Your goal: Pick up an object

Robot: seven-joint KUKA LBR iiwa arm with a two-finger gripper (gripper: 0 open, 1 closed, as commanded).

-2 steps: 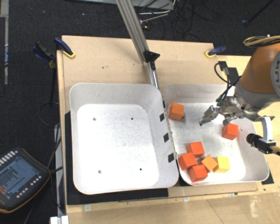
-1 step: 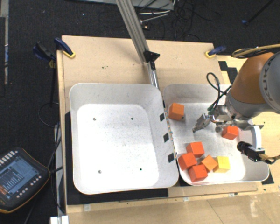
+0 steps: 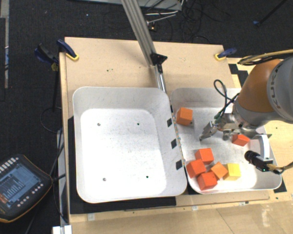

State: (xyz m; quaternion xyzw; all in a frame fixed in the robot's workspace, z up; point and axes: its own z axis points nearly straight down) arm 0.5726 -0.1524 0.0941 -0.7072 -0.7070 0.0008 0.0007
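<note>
The tan worktop (image 3: 117,62) fills the middle of the frame and carries two shallow white bins side by side. The left bin (image 3: 88,130) takes up the centre-left, its floor speckled with small dark marks. The right bin (image 3: 188,97) sits at centre-right and holds all the blocks. The arm (image 3: 268,89), grey with an orange band, comes in from the right edge of the frame and bends down over the right bin. Its tool (image 3: 208,132) hangs over the middle of that bin, pointing toward the lower left of the frame; its metal fingers (image 3: 205,134) look slightly parted with nothing visible between them, though they are small and hard to read. An orange cube (image 3: 185,116) lies alone in the upper left part of the right bin, near the tool tips but apart from them. A red-orange block (image 3: 240,140) sits just right of the tool, partly under the wrist. In the lower part of the bin a cluster lies close together: one orange block (image 3: 204,155) at the top, another (image 3: 195,168) to its lower left, a third (image 3: 207,180) at the bottom, a lighter orange block (image 3: 219,170) to the right, and a yellow block (image 3: 234,170) beside that. A grey metal pole (image 3: 139,26) slants from the top of the frame down to the gap between the bins. A teach pendant (image 3: 14,184) lies on the dark floor at lower left.
</note>
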